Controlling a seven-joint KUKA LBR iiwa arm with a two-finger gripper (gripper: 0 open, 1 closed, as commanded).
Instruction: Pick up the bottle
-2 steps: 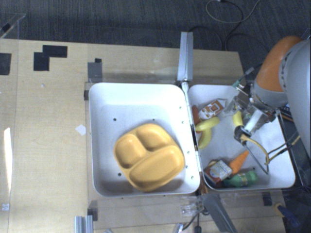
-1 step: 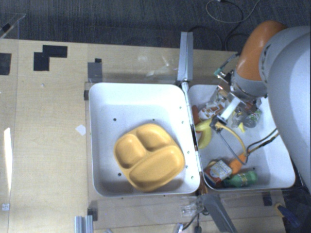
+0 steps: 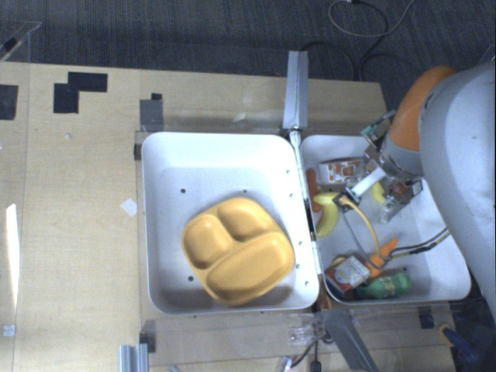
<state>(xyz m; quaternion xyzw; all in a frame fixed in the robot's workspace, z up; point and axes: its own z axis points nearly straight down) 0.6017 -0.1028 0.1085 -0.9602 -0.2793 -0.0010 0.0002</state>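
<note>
A green bottle lies on its side at the near edge of the right bin, with its orange cap end toward a colourful packet. My gripper hangs over the middle of the right bin, well behind the bottle and apart from it. Nothing shows between it and the bottle except bare bin floor and a small orange piece.
A yellow banana lies by the right bin's left wall, with a brown-and-white packet behind it. The left bin holds a yellow divided plate. The grey arm fills the right side.
</note>
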